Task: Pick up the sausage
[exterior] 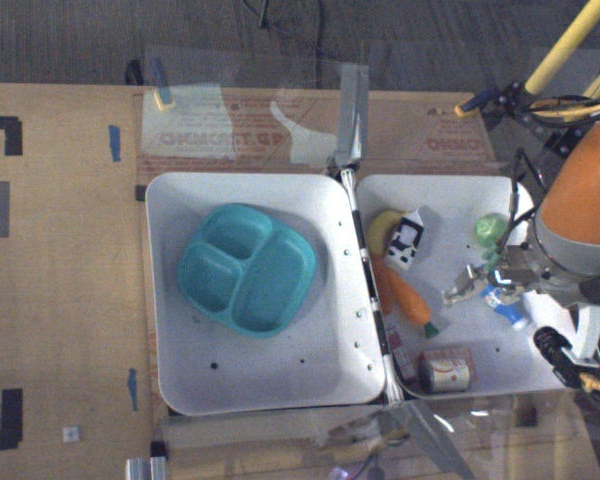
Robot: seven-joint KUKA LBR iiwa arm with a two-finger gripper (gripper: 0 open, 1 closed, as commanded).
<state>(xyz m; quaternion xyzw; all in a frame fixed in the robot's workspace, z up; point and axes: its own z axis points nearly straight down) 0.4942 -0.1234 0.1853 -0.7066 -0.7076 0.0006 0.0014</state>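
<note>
Over the right white plastic bin, the metal two-finger gripper hovers with fingers spread, grasping nothing; no sausage is clearly identifiable among the orange carrot and tin can.

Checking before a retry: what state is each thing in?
Plate: upright, in left bin.
Carrot: lying flat, right bin.
Can: on its side.
Banana: lying by the divider.
Gripper: low over right bin, nothing visibly held.
</note>
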